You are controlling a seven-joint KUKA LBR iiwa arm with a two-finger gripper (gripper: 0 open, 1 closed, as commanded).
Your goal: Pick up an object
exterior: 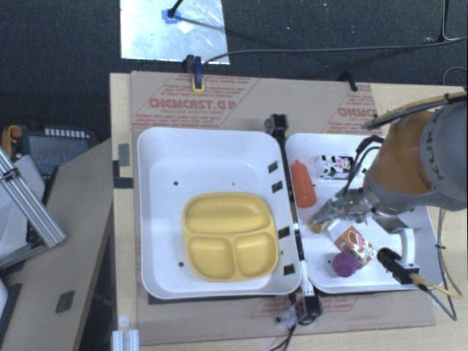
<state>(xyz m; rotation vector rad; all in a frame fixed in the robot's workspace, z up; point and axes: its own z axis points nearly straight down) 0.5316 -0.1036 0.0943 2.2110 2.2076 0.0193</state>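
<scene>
In the right bin [311, 143] lie an orange bottle-shaped toy [302, 183], a black-and-white cow-patterned item [334, 166], a small white box with an orange-brown picture [353, 243] and a purple ball-like toy [345, 264]. My gripper [324, 216] reaches in from the right and hangs low over the bin's middle, just below the orange toy and left of the white box. A small tan piece [316, 227] sits right at its tip.
The left bin [168, 159] holds a yellow divided tray [229, 236]. A black clip strip [285, 189] runs between the two bins. The arm's grey body and orange band [409, 163] cover the right bin's far right side.
</scene>
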